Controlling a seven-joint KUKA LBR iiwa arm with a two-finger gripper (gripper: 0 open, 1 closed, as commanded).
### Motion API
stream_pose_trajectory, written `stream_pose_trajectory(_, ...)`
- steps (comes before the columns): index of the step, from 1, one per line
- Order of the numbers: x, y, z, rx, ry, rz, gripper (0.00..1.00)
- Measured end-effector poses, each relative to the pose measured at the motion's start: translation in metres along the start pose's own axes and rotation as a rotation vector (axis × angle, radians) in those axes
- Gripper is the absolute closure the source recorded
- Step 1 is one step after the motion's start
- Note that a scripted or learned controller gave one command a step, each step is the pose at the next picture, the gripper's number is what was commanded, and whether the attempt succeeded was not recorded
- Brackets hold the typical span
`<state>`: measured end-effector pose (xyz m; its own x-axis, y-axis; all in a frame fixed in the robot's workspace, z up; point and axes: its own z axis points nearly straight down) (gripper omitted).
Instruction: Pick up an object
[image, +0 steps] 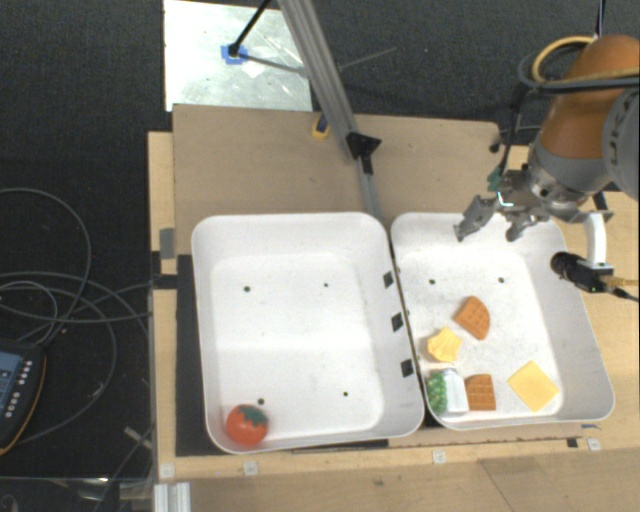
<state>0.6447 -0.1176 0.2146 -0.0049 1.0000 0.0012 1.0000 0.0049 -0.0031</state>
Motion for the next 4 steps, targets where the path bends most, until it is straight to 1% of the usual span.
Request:
stream_pose_trajectory(1,0.0,0.001,-0.003,-0.004,-0.001,-0.001,0.0)
stream_pose_trajectory(2,0.004,0.005,0.04,-0.001,-0.001,-0.002,0.0)
stream_pose_trajectory(3,0.002,-0.002,0.1,0.001,-0.001,0.003,0.0)
stream_pose_trajectory(4,0.003,-0.002,0.125,-0.002,-0.001,0.003,0.0)
